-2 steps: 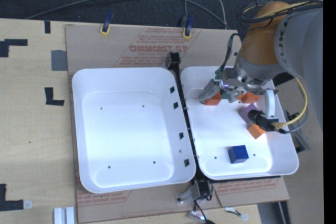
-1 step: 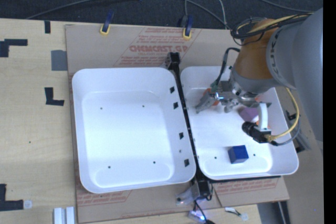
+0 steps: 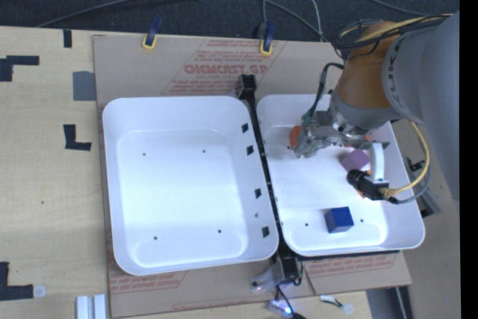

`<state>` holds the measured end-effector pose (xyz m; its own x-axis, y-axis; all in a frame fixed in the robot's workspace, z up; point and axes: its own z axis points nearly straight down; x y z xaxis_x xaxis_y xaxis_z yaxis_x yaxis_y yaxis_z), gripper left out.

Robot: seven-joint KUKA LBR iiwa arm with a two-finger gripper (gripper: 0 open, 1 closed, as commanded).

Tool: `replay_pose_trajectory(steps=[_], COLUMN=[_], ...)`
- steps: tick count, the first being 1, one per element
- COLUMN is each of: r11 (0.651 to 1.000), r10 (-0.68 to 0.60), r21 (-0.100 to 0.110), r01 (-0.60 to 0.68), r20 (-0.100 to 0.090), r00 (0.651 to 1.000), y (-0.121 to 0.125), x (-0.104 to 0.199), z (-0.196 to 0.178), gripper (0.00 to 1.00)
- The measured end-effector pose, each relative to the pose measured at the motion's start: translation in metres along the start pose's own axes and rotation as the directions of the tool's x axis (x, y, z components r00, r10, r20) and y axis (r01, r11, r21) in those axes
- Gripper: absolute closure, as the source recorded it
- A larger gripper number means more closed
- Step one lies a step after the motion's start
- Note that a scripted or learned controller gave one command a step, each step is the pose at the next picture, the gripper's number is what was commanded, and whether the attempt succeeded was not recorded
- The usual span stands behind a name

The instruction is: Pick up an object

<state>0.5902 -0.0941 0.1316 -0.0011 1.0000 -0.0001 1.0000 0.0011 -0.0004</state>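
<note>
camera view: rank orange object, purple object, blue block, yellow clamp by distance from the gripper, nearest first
From the gripper, in the right bin:
1. orange object, right beside the gripper, toward the bin divider.
2. purple object, just past it on the arm's side.
3. blue block, near the bin's front wall.
4. yellow clamp, at the cardboard's back edge, beyond the left bin.

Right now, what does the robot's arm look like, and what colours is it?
The big rounded grey metal robot arm has a shiny orange band above its wrist. Thin dark cables loop around that band. At the end sits a small silvery metal claw, and a yellow cable curls by the wrist.
</note>
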Motion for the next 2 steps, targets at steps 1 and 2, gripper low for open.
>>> replay_pose_trajectory(steps=[1, 2], r11=[1.0, 1.0], r10=[0.001, 0.0], r21=[-0.004, -0.004], r01=[-0.001, 0.0], r20=[0.0, 0.0], r00=[1.0, 1.0], y=[-0.009, -0.008], x=[-0.002, 0.008], z=[-0.05, -0.101], gripper=[1.0, 1.0])
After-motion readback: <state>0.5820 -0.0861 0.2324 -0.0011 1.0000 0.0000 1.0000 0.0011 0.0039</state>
